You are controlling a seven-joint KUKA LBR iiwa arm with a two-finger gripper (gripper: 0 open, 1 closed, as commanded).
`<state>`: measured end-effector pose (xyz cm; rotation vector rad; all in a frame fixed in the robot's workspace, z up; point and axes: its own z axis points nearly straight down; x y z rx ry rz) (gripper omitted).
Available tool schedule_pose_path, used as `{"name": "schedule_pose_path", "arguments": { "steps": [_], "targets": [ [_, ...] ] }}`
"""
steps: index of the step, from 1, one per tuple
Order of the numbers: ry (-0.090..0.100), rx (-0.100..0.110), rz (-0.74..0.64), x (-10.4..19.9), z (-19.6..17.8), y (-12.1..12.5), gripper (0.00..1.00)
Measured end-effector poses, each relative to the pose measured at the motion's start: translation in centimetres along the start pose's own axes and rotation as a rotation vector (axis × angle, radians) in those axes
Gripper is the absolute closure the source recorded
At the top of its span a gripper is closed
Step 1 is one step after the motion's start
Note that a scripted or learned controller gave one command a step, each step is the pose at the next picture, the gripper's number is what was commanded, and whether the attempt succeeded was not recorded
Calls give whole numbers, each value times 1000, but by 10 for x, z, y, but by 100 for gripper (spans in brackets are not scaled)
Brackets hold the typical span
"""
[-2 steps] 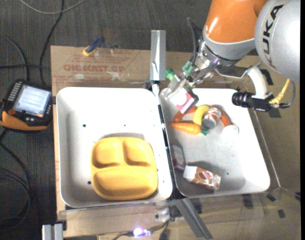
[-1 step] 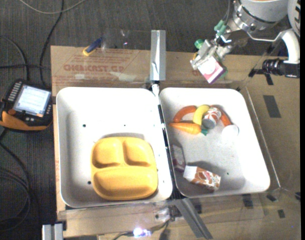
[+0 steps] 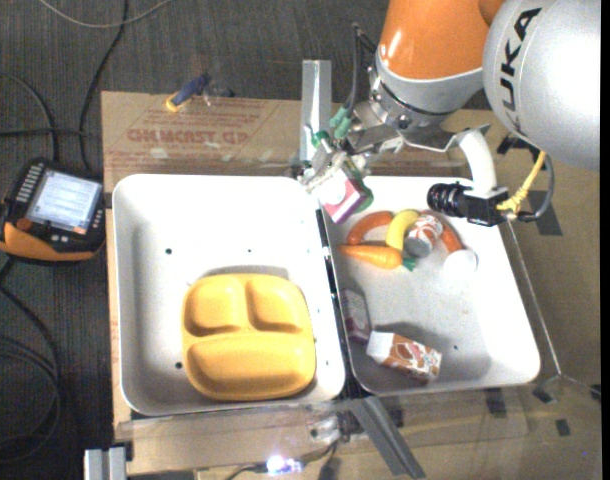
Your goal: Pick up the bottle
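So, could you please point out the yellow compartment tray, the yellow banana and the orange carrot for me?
yellow compartment tray (image 3: 249,336): camera view, on the ridge between its compartments.
yellow banana (image 3: 401,228): camera view, middle of its curved body.
orange carrot (image 3: 373,256): camera view, middle of its length.

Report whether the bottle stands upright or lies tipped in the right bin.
Tipped. The bottle lies on its side on the right bin floor, against the banana.

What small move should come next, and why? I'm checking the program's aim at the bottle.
Probably shift the pincer toward the bottle. It hovers at the right bin's far-left corner over a pink item, while the bottle lies beside the banana.
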<state>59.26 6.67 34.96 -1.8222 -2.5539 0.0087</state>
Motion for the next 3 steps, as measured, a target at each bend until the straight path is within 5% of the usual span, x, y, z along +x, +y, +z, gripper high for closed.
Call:
{"name": "schedule_pose_path", "arguments": {
  "steps": [1, 2, 3],
  "targets": [
    [-2, -3, -123, 7, -61, -91, 100],
    [-5, 1, -122, 7, -69, -91, 100],
    [-1, -1, -110, 77, -3, -89, 100]
  ]
}}
